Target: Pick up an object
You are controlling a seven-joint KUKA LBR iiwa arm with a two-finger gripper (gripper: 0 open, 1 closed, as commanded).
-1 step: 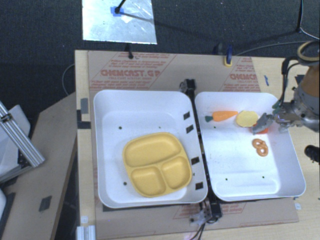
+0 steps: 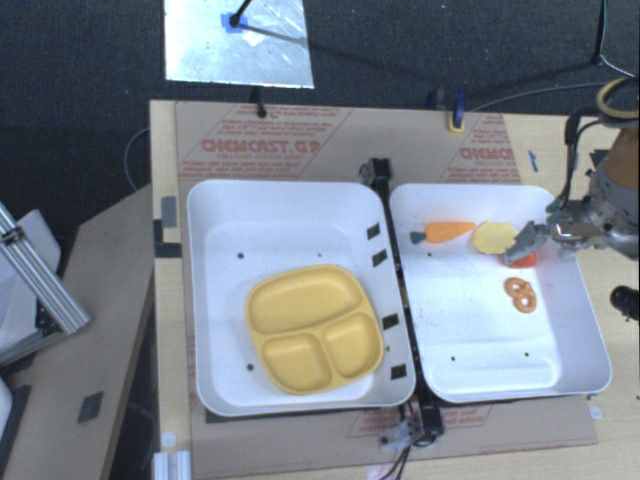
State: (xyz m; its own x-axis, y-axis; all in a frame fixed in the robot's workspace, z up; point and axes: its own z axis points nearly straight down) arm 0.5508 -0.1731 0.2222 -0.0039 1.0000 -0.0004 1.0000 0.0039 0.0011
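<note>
Yellow divided tray (image 2: 315, 328) in left bin (image 2: 215, 218); carrot (image 2: 449, 232), pretzel (image 2: 520, 294) in right bin (image 2: 570, 368); claw (image 2: 525, 245) state unclear; brown counter (image 2: 330, 138).

The arm enters from the right edge of the camera view, with an orange band showing at the upper right above the grey wrist housing. The wrist is angled down and to the left — toward the right-hand bin's far right side. The gripper (image 2: 524, 245) sits low at the end of the wrist, its metal fingers pointing leftward — tips blurred.
</note>
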